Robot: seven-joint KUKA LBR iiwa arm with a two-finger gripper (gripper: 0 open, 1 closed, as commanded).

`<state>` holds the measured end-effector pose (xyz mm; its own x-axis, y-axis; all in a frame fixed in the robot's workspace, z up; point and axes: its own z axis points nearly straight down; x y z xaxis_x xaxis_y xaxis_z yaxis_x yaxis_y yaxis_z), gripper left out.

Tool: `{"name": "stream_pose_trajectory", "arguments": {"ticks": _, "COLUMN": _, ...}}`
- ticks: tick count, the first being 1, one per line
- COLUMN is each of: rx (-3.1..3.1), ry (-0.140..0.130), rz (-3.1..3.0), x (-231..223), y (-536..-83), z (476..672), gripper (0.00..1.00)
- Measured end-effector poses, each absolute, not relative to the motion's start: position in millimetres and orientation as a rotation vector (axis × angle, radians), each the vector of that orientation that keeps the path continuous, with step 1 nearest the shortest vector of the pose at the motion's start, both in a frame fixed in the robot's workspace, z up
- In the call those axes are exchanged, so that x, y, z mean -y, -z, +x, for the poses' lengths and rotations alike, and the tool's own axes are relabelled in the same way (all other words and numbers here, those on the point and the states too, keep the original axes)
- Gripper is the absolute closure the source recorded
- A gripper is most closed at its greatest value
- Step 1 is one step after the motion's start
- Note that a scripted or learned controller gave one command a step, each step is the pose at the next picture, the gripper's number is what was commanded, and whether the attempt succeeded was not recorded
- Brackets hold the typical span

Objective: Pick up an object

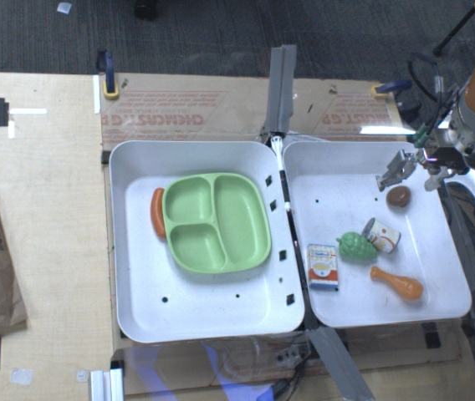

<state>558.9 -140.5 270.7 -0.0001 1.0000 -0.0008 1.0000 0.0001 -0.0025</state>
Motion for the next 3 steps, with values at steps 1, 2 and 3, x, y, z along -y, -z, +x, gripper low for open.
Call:
{"name": "stream_pose_trajectory", "arguments": {"ticks": 1, "rx": 2.306, "ry": -0.002, "rz": -2.131, "x": 222.4, "y": -174.8, "z": 506.4, "gripper": 0.0}}
{"name": "stream_pose_trajectory", "arguments": {"ticks": 2, "rx": 2.704, "ry": 0.0, "rz": -1.604, "x": 204.4, "y": -168.7, "z": 609.2, "gripper": 0.0}}
{"name": "stream_pose_trajectory", "arguments": {"ticks": 3, "rx": 2.675, "ry": 0.015, "rz": -1.683, "x": 204.3, "y": -114.3, "z": 561.5, "gripper": 0.0}}
